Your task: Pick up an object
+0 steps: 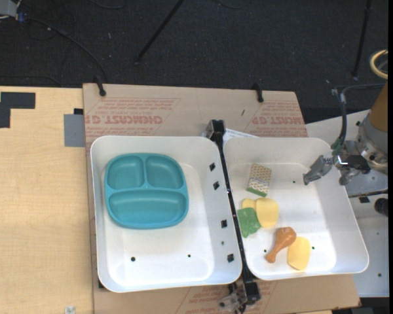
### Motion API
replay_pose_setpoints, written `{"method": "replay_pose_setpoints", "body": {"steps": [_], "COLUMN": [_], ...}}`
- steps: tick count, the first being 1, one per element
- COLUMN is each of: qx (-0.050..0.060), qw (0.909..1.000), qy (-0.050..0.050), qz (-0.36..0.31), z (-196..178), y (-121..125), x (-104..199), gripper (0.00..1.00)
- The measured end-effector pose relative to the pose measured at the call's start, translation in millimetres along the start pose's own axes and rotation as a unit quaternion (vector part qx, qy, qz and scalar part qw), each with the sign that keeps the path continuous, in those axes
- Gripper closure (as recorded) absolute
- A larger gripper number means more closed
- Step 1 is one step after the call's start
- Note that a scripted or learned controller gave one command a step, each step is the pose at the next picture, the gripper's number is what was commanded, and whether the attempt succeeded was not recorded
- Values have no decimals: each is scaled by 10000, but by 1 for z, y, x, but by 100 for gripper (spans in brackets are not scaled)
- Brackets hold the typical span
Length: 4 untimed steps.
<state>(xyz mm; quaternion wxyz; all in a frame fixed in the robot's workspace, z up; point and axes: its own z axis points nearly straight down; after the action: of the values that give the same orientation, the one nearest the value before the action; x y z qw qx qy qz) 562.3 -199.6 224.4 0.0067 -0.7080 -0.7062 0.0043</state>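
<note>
- Nearest, at the bottom edge around 6 o'clock: dark clamp hardware at the foot of the divider where the two bins meet.
- Right bin, lower part, about 5 o'clock from frame centre: orange drumstick lying on a slant, thick end up; just beside it at its 4 o'clock, yellow piece, seemingly touching.
- Higher in the same bin, close to the divider: green leaf, with a second yellow piece at its 2 o'clock, edges overlapping.
- At 12 o'clock of those two: small patterned card with a green lower edge, tilted, lying apart from the wall.
- Left bin: teal plate with three compartments, sitting toward the bin's 10 o'clock corner, flat.
- Gripper at 3 o'clock of the card, well apart from it, over the right bin's upper right area; grey fingers seen as one lump, so impossible to tell whether spread or pressed together; nothing seen between them.
- Arm coming in from 3 o'clock, with cables along it.
- Beneath both bins: cardboard sheet with red mirrored print, showing at 12 o'clock of the bins.
- At 9 o'clock: pale wooden bench with dark rectangular marks.
- Farthest, along 12 o'clock: dark floor with cables and stand legs.
</note>
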Motion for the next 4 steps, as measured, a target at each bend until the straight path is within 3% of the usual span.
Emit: {"method": "replay_pose_setpoints", "body": {"steps": [1,4], "qx": [-63,-55], "qw": [10000,10000], "qy": [-11,-9], "qz": [-14,-12], "z": [-8,139], "y": [2,-1], "x": [0,0], "gripper": [0,0]}}
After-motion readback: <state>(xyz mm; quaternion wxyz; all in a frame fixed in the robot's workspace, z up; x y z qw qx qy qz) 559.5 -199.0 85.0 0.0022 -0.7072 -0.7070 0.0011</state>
